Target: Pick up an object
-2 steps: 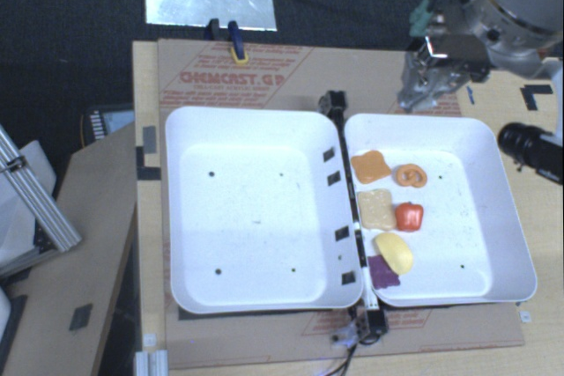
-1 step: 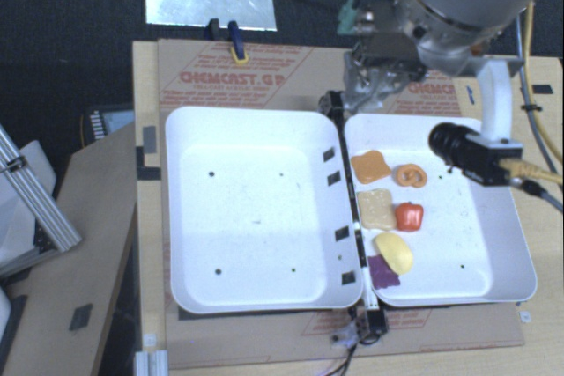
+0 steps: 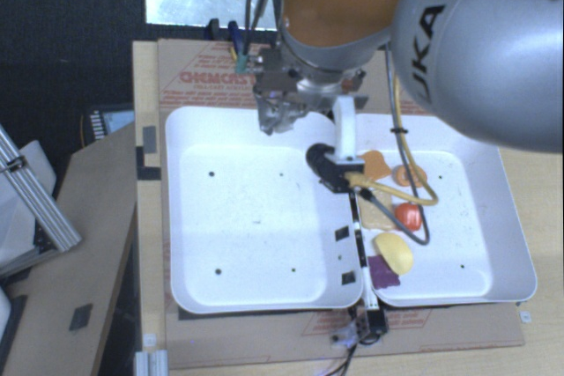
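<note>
My gripper (image 3: 278,117) hangs over the back edge of the left bin (image 3: 229,216), low under the orange band of the wrist, and nothing shows in it. The objects lie in the right bin (image 3: 480,224), close to its left wall. A pale orange piece (image 3: 376,164) and a second orange piece (image 3: 408,176) lie at the back. A small red object (image 3: 408,214) sits in the middle, crossed by the yellow cable. A yellow rounded object (image 3: 395,252) rests in front of it, partly on a purple piece (image 3: 384,273). The gripper is well left of and behind all of them.
The two bins meet at a raised divider (image 3: 356,233). They stand on a cardboard sheet (image 3: 203,79). The grey arm body covers the back right of the right bin. A metal frame (image 3: 35,198) stands to the far left, off the bench.
</note>
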Motion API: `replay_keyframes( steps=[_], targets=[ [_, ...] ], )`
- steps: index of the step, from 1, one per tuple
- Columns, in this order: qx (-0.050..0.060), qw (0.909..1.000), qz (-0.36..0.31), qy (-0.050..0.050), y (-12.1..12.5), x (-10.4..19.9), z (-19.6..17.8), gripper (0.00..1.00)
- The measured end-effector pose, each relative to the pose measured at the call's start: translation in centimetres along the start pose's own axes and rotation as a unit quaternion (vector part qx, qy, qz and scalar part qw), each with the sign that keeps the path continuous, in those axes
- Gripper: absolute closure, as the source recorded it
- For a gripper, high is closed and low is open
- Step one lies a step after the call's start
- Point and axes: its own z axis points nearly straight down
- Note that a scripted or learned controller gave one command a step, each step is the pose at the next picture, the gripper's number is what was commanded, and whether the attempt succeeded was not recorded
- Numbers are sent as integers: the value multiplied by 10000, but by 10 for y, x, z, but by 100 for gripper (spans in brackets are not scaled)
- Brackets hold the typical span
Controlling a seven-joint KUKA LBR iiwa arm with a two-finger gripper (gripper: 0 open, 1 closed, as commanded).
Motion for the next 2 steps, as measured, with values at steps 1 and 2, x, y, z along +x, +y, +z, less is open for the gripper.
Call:
replay_keyframes(
  steps=[1,2],
  targets=[
    [-115,9999,75,16,0,-101,-139,100],
    [-54,10000,60,13,-54,-160,-164,100]
  ],
)
